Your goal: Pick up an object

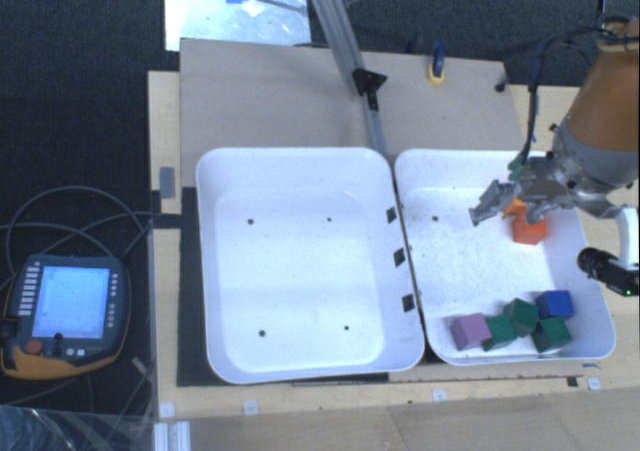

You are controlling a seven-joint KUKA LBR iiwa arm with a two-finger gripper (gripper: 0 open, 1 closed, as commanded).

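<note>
My gripper [512, 201] hangs over the upper right part of the right bin [440, 239], reaching in from the right. An orange block [530, 229] sits directly below and partly under it, so part of the block is hidden. I cannot tell whether the gripper touches the block. In the bin's near right corner lie a pink block [467, 330], a blue block [555, 303] and two green blocks [508, 323] [550, 337], packed close together.
The left bin [225, 239] lies beside the right one, with a ridge between them. A slanted metal pole [340, 29] rises behind the bins. A teach pendant [65, 314] with cables rests at the far left, off the bench.
</note>
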